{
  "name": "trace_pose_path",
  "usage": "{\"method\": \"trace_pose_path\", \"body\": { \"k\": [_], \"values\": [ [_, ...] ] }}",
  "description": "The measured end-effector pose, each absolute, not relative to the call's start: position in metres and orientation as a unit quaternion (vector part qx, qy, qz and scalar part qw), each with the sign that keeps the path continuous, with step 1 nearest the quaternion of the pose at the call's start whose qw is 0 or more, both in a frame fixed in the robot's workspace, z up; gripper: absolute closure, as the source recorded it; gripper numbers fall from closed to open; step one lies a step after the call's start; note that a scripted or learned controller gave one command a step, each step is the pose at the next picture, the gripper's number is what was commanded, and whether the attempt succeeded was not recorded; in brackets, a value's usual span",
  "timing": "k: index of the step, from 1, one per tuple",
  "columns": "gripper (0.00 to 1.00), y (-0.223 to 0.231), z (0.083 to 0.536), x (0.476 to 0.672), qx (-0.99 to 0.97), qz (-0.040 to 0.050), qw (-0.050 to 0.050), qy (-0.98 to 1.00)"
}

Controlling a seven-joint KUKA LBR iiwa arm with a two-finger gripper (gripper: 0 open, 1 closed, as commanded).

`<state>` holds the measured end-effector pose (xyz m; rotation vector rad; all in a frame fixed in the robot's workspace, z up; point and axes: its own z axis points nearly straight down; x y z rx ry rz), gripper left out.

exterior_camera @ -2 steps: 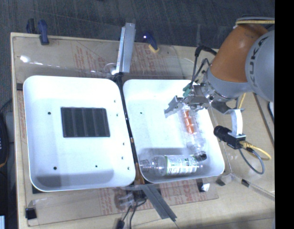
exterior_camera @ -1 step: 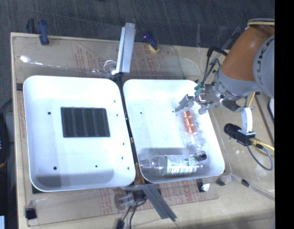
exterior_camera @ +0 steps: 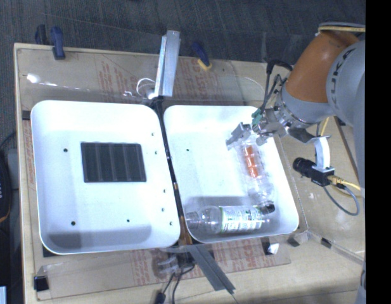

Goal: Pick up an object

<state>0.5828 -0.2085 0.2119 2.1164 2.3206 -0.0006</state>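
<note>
Two clear plastic bottles lie in the right bin (exterior_camera: 198, 144). One with an orange label (exterior_camera: 253, 165) stretches along the bin's right wall, its black cap toward the front. The other, with a green and white label (exterior_camera: 230, 218), lies across the front wall. My gripper (exterior_camera: 247, 133) hangs low over the back right part of this bin, right at the far end of the orange-label bottle. The view does not show whether it touches the bottle.
The left bin (exterior_camera: 52, 135) holds a flat dark ribbed rectangle (exterior_camera: 113, 162) at its middle. A metal bar (exterior_camera: 168, 62) stands behind the seam between the bins. Blue clamps (exterior_camera: 56, 40) grip the bench's back edge.
</note>
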Motion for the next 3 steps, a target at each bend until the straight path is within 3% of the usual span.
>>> {"method": "trace_pose_path", "body": {
  "k": [1,2,3],
  "values": [
    [0.0,-0.208,0.206,0.6,0.624,0.0,0.001,0.781],
    [0.0,-0.187,0.208,0.551,0.66,-0.0011,-0.002,0.751],
    [0.0,-0.209,0.164,0.583,0.644,-0.0009,-0.001,0.765]
  ]
}}
